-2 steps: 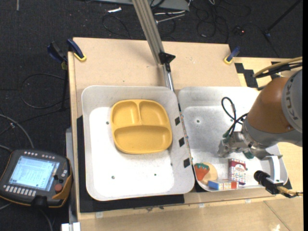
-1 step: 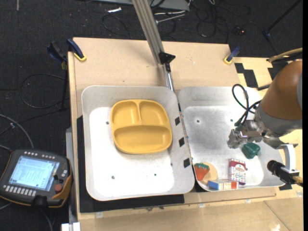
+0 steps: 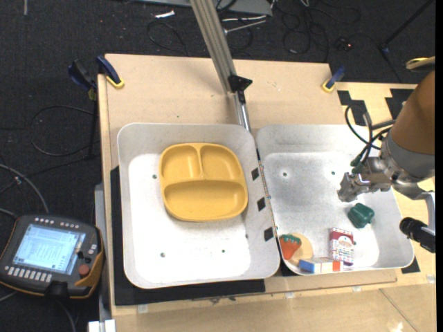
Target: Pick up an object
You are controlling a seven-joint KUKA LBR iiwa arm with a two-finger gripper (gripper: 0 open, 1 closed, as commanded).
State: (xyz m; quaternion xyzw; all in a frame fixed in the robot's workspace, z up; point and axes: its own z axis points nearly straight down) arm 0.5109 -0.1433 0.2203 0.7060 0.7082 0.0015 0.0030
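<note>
My gripper (image 3: 351, 187) hangs over the right side of the right bin (image 3: 304, 164), the grey and orange arm coming in from the right. A dark green block (image 3: 360, 215) lies just below and to the right of it, apart from it. Along the right bin's front edge lie a red and white carton (image 3: 342, 246), an orange toy with a green patch (image 3: 292, 244), and a small blue, white and orange piece (image 3: 315, 265).
A yellow divided plate (image 3: 204, 182) sits in the left bin (image 3: 138, 206). A metal pole (image 3: 216, 37) slants up from between the bins. A teach pendant (image 3: 48, 251) lies off the bench at the lower left.
</note>
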